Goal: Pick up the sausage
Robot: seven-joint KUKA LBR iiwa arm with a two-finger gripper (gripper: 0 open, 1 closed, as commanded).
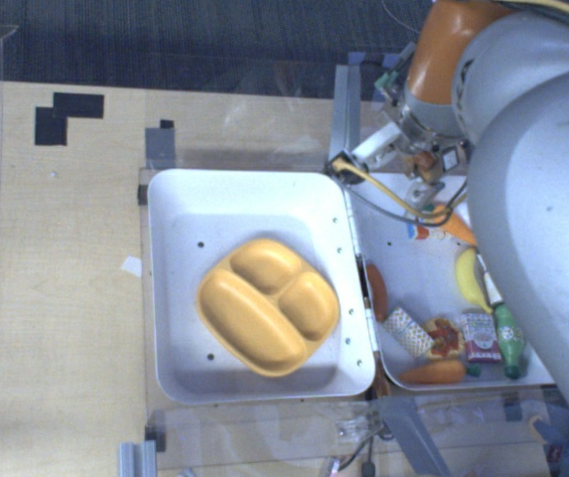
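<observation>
Sausage (pixel 375 292) was the reddish-brown link lying against the left wall of the right bin (pixel 395 378), just beside the divider between the two bins. It ran roughly along that wall, apart from the other clutter.

From the single camera above the bench, the left bin (pixel 175 227) held a yellow sectioned tray (pixel 267 306) and nothing else I could make out. Along the front of the right bin lay a patterned wrapper (pixel 408 331), a red packet (pixel 480 338), a green bottle (pixel 509 338) and a second reddish, sausage-like piece (pixel 433 372). A banana (pixel 466 278) and an orange carrot-like piece (pixel 453 229) sat farther back.

The gripper (pixel 426 172) hung over the back of the right bin, well apart from the sausage, under the orange band of the arm (pixel 522 117). Cables and brackets crowded it, so I could not tell how it was set; nothing showed in its grasp.

I judged the reach had not yet begun. The main risk looked to be the wall: with the sausage so tight to it, one side of the tool might land on the rim or divider. The similar piece at the front could also draw a mistaken pick.
</observation>
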